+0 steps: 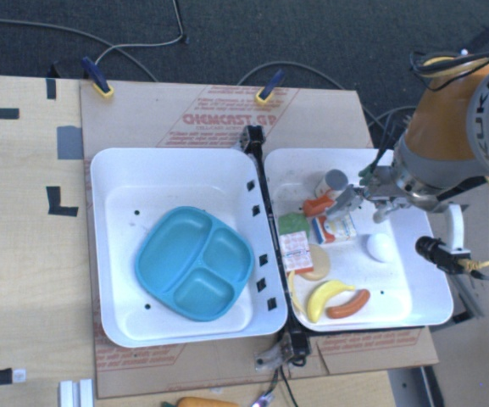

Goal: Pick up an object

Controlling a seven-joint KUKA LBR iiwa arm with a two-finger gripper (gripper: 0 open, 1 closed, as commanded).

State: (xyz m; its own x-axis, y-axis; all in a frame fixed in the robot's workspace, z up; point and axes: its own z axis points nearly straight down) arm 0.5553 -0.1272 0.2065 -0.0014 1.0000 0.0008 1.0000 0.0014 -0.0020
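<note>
My gripper (344, 203) hangs low over the middle of the right bin (422, 308), reaching in from the right. It sits directly above a small cluster: an orange-red piece (317, 203), a grey cylinder (336, 179) and a striped red-and-blue box (323, 230). The cluster partly hides its tip, so I cannot make out contact with any item. A white egg (380, 246) lies just right of the gripper. Nearer the front lie a yellow banana (327, 296) and a red sausage (347, 304).
A green item (291, 223), a red-and-white packet (297, 248) and a tan cookie (317, 266) lie by the divider. The left bin (113, 193) holds a blue divided plate (195, 263). A black fitting on the arm (437, 253) overhangs the right bin's right side.
</note>
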